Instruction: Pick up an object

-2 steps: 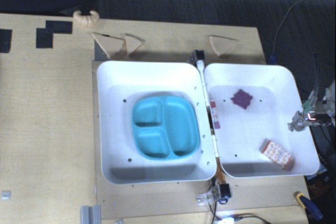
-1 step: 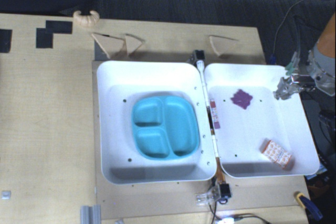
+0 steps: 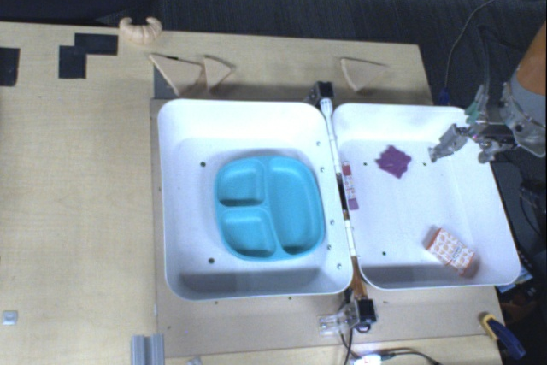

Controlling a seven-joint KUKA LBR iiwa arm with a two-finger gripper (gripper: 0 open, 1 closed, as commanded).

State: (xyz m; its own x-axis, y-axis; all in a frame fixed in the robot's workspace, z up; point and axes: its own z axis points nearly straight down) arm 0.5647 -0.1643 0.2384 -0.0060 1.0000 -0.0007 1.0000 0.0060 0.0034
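Two white bins are set side by side on the bench (image 3: 77, 209). The left bin (image 3: 184, 184) is taken up by a blue divided tray (image 3: 269, 205). In the right bin (image 3: 479, 209), a purple object (image 3: 394, 160) is seen toward the far side, and a small patterned packet (image 3: 450, 251), perhaps a wrapped snack, near the front right corner. The gripper (image 3: 466, 141) is held over the right bin's far right edge, fingers spread apart with nothing between them.
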